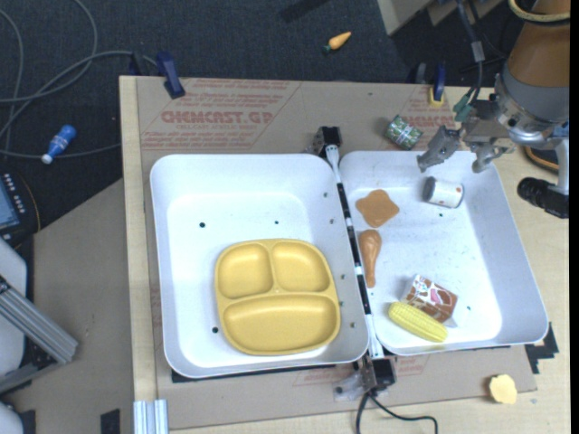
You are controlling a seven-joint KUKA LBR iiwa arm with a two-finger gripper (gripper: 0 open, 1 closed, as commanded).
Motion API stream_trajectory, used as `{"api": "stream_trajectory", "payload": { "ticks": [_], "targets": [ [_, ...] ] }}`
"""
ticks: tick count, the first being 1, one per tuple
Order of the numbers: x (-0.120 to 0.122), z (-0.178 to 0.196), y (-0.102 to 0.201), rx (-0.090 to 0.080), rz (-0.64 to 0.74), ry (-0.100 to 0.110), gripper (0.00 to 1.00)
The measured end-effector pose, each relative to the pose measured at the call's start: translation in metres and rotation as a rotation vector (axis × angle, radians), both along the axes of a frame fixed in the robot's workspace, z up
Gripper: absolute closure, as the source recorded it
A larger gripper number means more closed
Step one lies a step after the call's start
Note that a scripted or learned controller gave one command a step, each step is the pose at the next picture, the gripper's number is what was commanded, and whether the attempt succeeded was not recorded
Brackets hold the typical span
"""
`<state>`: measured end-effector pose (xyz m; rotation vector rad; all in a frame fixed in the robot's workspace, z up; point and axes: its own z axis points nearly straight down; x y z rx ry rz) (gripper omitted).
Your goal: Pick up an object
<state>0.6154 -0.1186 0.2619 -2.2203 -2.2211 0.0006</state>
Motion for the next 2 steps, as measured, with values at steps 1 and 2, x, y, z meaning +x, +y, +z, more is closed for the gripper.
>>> {"api": "stream_trajectory", "payload": {
  "ticks": [1, 2],
  "targets": [
    [0.016, -0.085, 0.028, 0.002, 0.003, 0.006, 0.0],
    [0.04, -0.153, 0.022, 0.0, 0.001, 0.005, 0.0]
  ]
}}
